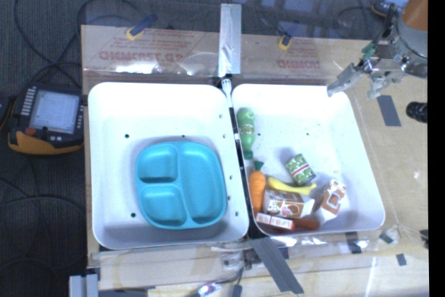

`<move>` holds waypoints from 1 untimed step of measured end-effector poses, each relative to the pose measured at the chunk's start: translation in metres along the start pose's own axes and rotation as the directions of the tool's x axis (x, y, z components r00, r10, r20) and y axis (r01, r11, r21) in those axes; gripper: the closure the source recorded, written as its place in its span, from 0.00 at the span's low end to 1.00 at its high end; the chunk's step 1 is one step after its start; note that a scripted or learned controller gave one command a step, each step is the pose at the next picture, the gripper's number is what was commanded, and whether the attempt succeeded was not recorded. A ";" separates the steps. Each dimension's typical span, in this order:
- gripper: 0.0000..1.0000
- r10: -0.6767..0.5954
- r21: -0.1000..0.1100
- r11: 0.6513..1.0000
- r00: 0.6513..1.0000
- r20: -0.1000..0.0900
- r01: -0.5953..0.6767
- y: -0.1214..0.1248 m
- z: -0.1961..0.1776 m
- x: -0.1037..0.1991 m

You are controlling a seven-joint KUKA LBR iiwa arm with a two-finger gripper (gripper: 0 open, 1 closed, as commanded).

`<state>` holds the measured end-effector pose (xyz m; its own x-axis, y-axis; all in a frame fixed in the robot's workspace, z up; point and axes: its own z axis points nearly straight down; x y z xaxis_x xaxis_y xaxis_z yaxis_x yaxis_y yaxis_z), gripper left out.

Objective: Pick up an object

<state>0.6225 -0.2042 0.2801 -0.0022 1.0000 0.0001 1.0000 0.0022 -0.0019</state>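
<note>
Open floor in the far half of the right bin (351, 149)

Toys crowd its near end: carrot (257, 190), banana (290, 186), green can (300, 168), cartons (286, 206); a green bottle (245, 127) lines the left wall. A blue tray (181, 183) fills the left bin (111, 149) middle.

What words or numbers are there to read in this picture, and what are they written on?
No text can be read for sure.
Cardboard behind the bins: red print, upside down and blurred.
Green can: label too small.
Two small cartons: print too small.
Pendant screen on the floor: too blurred.
</note>
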 end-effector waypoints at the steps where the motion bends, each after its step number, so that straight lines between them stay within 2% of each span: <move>1: 0.00 -0.215 0.000 0.977 0.977 -0.001 0.215 -0.055 0.133 0.010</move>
<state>0.5668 -0.1944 0.1467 -0.2172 0.9761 0.0020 0.9761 0.2172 -0.0019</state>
